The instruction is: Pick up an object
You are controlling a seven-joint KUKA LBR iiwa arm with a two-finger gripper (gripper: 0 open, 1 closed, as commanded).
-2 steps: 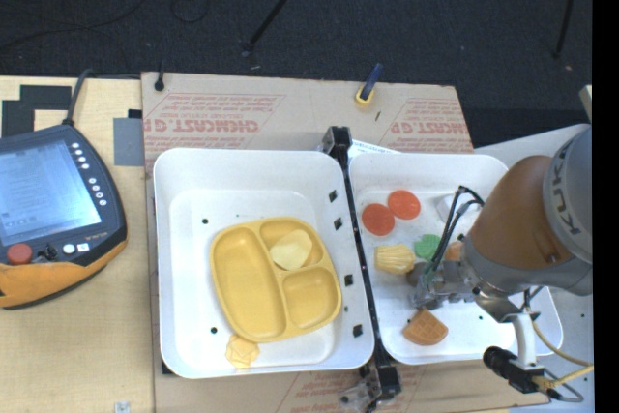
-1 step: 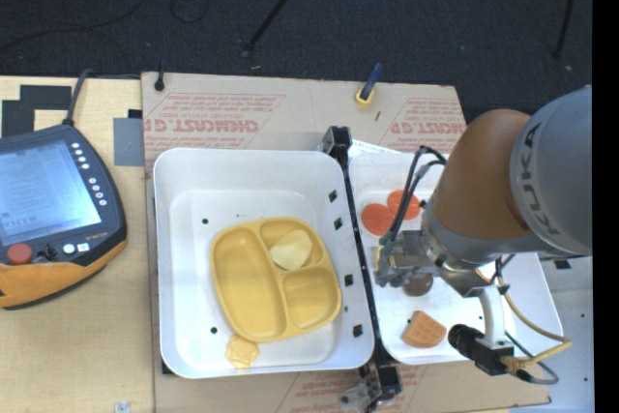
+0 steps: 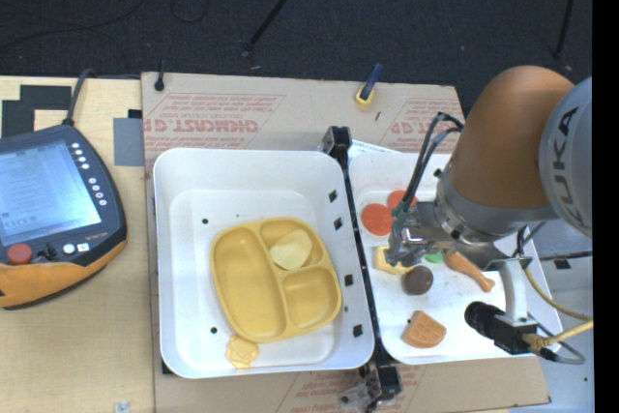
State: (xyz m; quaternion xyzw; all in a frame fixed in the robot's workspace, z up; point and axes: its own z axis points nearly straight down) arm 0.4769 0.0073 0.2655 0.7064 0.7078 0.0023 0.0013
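My gripper (image 3: pixel 406 245) hangs low over the right bin (image 3: pixel 387 343), near its left-middle. Directly under and beside it lie a yellow piece (image 3: pixel 391 259) and a small green piece (image 3: pixel 433 256). Just below the gripper sits a brown ball (image 3: pixel 418 280), and an orange carrot-like stick (image 3: pixel 470 271) lies to the right. An orange-red disc (image 3: pixel 377 218) rests up and left of the gripper. A waffle-patterned orange wedge (image 3: pixel 424 331) lies near the bin's front. Whether anything is between the gripper's tips cannot be made out.
The left bin (image 3: pixel 184 208) holds a yellow divided tray (image 3: pixel 242 290) with a pale chip (image 3: pixel 290 252) in its upper right compartment. A small yellow lump (image 3: pixel 242 352) lies by the tray's front corner. A teach pendant (image 3: pixel 53 198) sits at far left.
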